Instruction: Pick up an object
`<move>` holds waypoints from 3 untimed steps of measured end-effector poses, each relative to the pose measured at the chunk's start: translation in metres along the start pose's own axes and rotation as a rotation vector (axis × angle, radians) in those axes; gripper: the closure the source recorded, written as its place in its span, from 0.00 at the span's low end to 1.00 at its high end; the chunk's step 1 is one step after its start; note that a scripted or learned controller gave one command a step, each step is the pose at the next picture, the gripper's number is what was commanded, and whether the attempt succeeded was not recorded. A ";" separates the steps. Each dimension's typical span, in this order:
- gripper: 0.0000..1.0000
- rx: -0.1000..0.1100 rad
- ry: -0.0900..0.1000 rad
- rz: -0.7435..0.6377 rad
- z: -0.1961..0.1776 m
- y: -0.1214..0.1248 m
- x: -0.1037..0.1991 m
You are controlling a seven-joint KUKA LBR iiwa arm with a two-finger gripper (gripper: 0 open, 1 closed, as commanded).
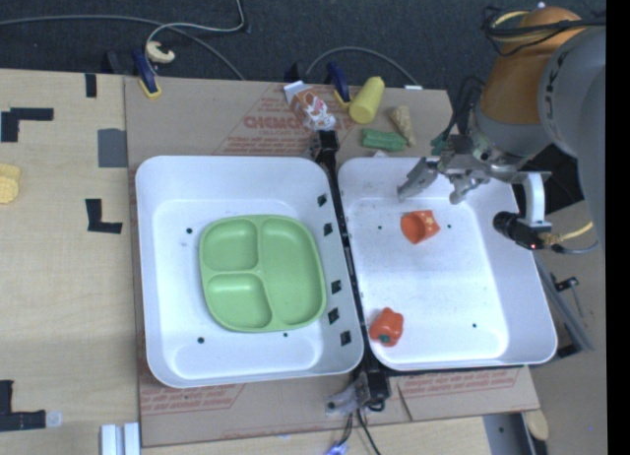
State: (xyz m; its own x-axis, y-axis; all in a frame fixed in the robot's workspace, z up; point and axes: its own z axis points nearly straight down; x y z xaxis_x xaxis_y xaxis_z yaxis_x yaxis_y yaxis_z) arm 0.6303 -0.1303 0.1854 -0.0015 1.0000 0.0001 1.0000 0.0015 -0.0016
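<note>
Orange block (419, 226) lies ungrasped in the right bin (512, 330); the gripper (439, 182) hovers just above it, fingers spread, holding nothing. Pickup remains undone.

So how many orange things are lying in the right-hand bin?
2. One orange piece lies near the middle of the right bin, just below the gripper. The other orange piece sits by the bin's near left corner. None looks hidden.

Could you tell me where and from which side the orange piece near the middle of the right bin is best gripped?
Probably from straight above, closing across the narrower width of the orange piece. It lies alone on the floor of the right bin, apart from the walls, and the gripper hovers just beyond it, fingers spread.
</note>
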 end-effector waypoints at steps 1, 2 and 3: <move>0.00 -0.004 -0.001 0.000 0.099 -0.004 -0.017; 1.00 -0.006 -0.003 0.000 0.089 -0.003 -0.017; 1.00 -0.002 0.000 -0.001 0.033 0.027 0.025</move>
